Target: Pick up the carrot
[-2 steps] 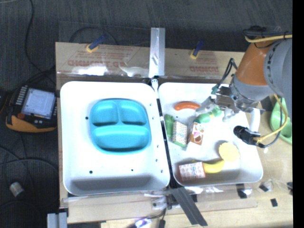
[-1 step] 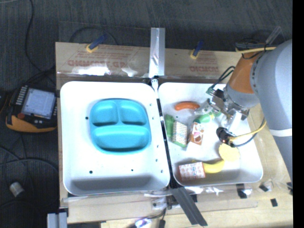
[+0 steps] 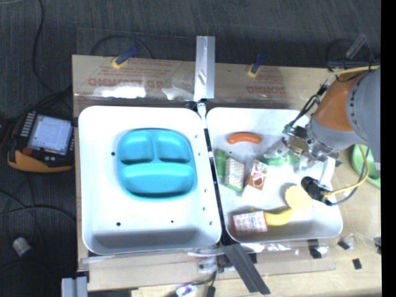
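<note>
One carrot (image 3: 244,138), smooth, orange and sausage-shaped, lay at the back of the right bin (image 3: 213,166), clear of the glossy packets (image 3: 236,174) in front of it. The gripper (image 3: 301,148) hung to its right; whether open, I couldn't tell. A round, slick carrot could roll from the pinch.

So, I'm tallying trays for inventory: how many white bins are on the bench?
2: the left shallow white bin holds a blue divided plate; the right shallow white bin holds food items.
</note>
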`<state>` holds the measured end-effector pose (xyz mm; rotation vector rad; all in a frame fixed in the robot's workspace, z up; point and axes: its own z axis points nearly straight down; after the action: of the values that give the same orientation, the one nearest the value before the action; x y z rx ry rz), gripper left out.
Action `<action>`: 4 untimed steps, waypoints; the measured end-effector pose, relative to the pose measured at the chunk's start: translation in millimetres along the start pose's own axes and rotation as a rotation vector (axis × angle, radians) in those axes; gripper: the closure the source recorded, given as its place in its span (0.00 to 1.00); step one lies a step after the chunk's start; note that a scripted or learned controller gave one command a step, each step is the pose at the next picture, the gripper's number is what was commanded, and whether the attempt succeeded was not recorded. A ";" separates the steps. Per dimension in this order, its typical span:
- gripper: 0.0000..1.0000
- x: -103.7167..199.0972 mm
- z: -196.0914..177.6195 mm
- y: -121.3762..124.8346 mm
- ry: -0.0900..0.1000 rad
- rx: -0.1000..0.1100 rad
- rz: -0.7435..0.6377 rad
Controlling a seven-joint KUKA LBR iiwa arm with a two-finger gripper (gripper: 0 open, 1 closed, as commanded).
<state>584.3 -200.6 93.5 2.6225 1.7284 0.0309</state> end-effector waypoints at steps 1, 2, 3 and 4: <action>0.00 61.9 5.1 14.5 -0.016 0.002 -0.164; 0.00 13.6 -114.8 17.6 -0.023 0.010 0.328; 0.00 13.7 -114.7 17.5 -0.023 0.010 0.328; 0.00 -33.6 -50.9 -34.9 -0.024 0.010 0.676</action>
<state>538.2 -218.2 143.4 3.0493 0.7611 -0.0107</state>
